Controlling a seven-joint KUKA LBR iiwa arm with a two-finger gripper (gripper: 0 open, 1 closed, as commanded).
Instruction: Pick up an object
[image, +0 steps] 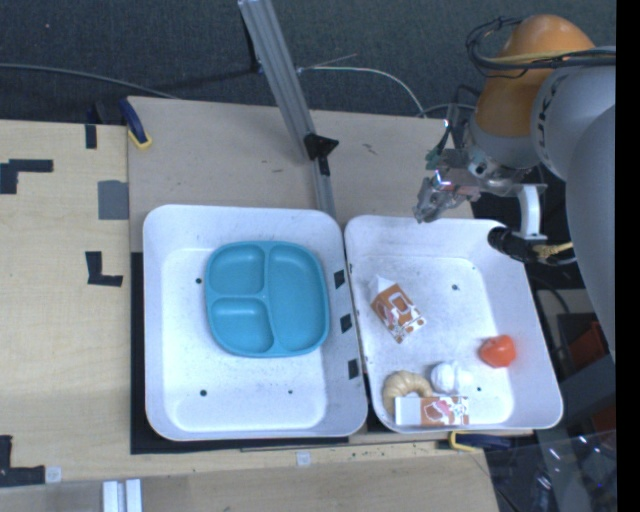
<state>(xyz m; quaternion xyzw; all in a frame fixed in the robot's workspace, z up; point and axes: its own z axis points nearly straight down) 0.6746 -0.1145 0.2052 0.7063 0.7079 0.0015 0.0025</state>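
Sitting in the left bin (170, 300) is a blue divided plate (268, 298), with bare white floor around it. Across the shared rims, the right bin (530, 330) holds an orange-and-white carton (398, 311) near its middle, a croissant (405, 383), a second small carton (432, 409) and a white ball (446, 376) crowded at the near edge, and an orange ball (497, 351) toward the right wall. Over that bin's far rim hovers the tool (433, 203), well apart from every item; whether it is clenched I cannot tell.
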